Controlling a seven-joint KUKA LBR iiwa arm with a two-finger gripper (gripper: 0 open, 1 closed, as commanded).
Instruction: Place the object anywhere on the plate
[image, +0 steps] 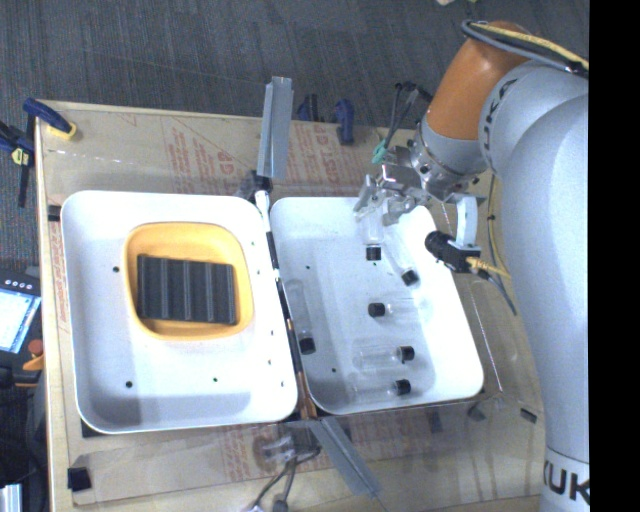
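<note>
The grey KUKA arm (545, 250) takes up the right side of the view, part of the white "KUKA" lettering readable near its base at lower right, and its orange band (470, 90) sits above the wrist at the top. A wooden bench (150, 140) printed with faint red writing too small to read carries two shallow white bins side by side. The left bin (100, 380) holds a yellow-rimmed plate (190, 275) with a dark ribbed centre. The right bin (330, 260) holds several clear plastic vials with black caps: one upper vial (374, 243) just below the gripper, another (405, 270) to its right, one (385, 310) at mid-bin, two (385, 355) (385, 385) near the front wall, and one (298, 320) lying along the left wall. All of them lie on the right bin's floor, apart from the plate. The gripper (385, 198) hangs over the far edge of the right bin, its metal fingers pointing down with nothing visible between them; how far apart they stand cannot be told. At the far left edge a small lit screen (15, 315) shows, its text unreadable.
</note>
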